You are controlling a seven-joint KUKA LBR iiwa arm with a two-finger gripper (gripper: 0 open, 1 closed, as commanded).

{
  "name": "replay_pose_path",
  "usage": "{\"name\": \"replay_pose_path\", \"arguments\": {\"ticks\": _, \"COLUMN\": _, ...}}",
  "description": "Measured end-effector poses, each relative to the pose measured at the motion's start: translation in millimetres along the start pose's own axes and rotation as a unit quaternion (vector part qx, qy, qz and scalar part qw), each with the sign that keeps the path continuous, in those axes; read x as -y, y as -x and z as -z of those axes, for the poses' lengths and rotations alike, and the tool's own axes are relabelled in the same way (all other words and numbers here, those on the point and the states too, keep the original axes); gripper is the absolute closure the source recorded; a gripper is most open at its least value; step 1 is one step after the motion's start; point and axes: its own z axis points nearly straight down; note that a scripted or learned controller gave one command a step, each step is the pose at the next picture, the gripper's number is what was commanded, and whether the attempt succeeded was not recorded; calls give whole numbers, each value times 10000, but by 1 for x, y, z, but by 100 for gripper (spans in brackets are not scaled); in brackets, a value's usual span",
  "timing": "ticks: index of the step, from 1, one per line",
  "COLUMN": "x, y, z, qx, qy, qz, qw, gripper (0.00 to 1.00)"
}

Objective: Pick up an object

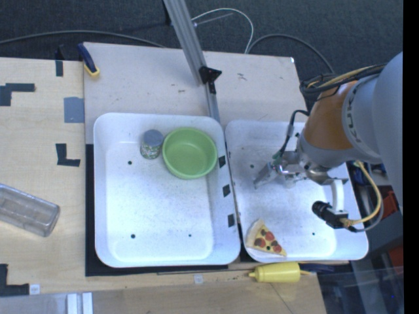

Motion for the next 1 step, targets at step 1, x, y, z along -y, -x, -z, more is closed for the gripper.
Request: {"name": "replay_pose_path", "arguments": {"ticks": 1, "x": -1, "y": 0, "z": 14, "qx": -1, "qy": 24, "qz": 4, "qw": 10000, "gripper": 100}}
